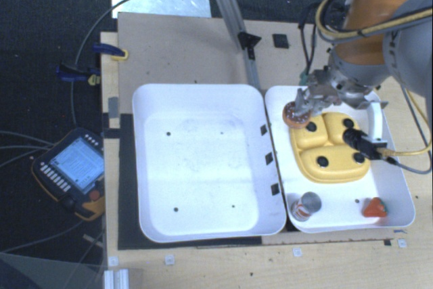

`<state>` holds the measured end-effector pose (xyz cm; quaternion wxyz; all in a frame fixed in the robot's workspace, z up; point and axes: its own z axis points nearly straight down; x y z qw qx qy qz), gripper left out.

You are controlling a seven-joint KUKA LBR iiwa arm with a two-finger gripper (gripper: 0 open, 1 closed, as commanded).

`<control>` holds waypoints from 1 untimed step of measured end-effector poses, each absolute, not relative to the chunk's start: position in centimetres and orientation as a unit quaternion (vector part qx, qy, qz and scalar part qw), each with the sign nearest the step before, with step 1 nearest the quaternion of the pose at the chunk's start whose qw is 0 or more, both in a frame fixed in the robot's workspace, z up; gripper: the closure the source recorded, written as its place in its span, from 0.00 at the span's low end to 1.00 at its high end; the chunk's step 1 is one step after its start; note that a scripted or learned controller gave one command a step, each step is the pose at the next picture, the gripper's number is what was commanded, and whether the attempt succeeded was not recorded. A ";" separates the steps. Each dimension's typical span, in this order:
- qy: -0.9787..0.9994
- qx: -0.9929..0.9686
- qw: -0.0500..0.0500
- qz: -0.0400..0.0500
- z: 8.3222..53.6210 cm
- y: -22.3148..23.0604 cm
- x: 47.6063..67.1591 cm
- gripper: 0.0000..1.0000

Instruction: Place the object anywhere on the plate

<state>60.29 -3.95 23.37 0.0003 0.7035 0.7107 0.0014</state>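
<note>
A small round brown donut (295, 116) lies at the yellow plate's (331, 169) far-left corner. The gripper (306, 103) sits over it; whether it is open or closed cannot be told. The right bin (399, 203) also holds a can (305, 206) and a strawberry (374, 208) near its front edge.

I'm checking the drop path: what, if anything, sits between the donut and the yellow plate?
Nothing visible does. The donut sits under the end effector, right at the upper-left rim of the yellow plate. The small can and the strawberry lie nearer the camera, off the path.

Two bins are being seen side by side. In the right bin (399, 213), a sectioned plate (331, 152) is lying centrally, a doughnut (295, 116) at its ten o'clock, a can (306, 205) at seven, a strawberry (374, 208) at five.
</note>
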 end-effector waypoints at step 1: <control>0.710 0.704 0.001 0.002 23.8 0.9 61.1 1.00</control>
